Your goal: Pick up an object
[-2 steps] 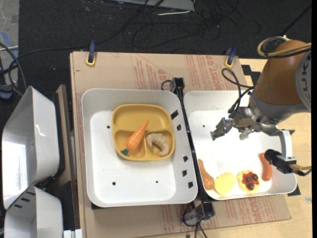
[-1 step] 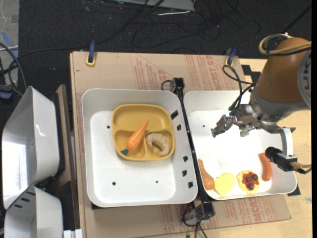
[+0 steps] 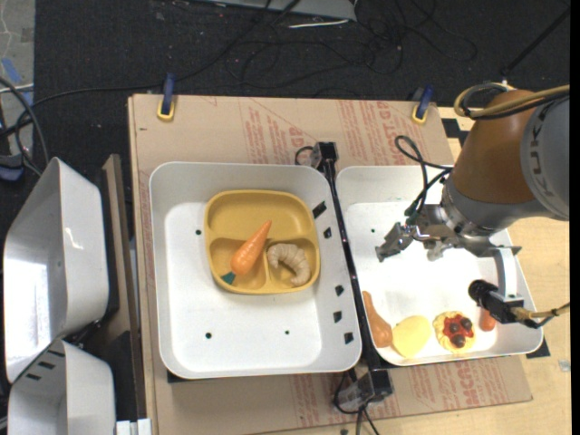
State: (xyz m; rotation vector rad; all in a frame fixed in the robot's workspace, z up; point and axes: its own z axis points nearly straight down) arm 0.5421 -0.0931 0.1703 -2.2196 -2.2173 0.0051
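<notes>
My gripper (image 3: 414, 246) hangs over the upper middle of the right bin (image 3: 381, 181), open, with nothing between its fingers. Along that bin's front edge lie an orange drumstick-shaped toy (image 3: 376, 319), a pale yellow round piece (image 3: 410, 335), a small yellow tart with red topping (image 3: 454, 329) and a small orange-red piece (image 3: 488, 320). They sit below and to the right of the gripper, apart from it. In the left bin (image 3: 181, 333) stands a yellow divided plate (image 3: 217, 211) with a toy carrot (image 3: 251, 247) and a beige shrimp-like toy (image 3: 291, 261).
The grey arm with its orange band (image 3: 494, 157) covers the right bin's far right side. A white bracket with a black part (image 3: 484, 291) hangs at its side above the tart. A black divider strip (image 3: 340, 243) runs between the bins. White tubs (image 3: 54, 252) stand off the bench at left.
</notes>
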